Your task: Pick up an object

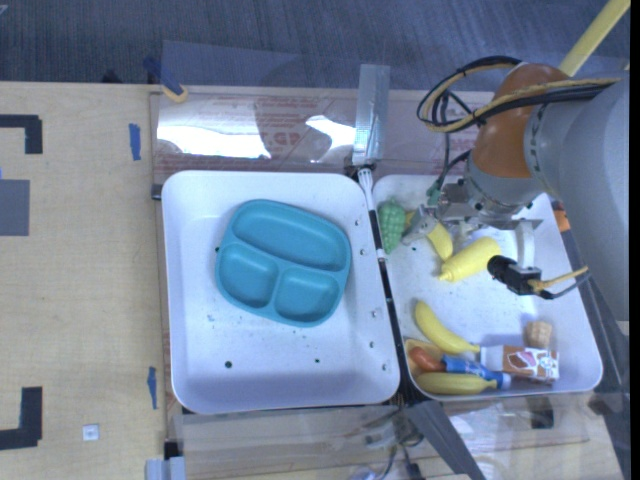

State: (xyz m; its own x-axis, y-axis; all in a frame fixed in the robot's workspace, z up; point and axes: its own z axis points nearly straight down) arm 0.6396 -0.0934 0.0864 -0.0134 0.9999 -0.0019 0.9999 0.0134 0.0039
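My gripper [452,220] hangs low over the back of the right bin [570,313], under the orange wrist band. Just below it lie a small yellow piece [438,240] and a larger yellow squash-shaped toy [470,259], both very close to the gripper. A green bumpy object [392,223] rests to its left against the bin's left wall. Whether anything sits inside the gripper is hidden by the wrist.
The left bin [190,298] holds a blue divided plate [283,261]. At the front of the right bin lie a banana [443,330], a second banana [450,383], an orange-red item [422,356], a white and red carton [525,361] and a small brown piece [540,331].
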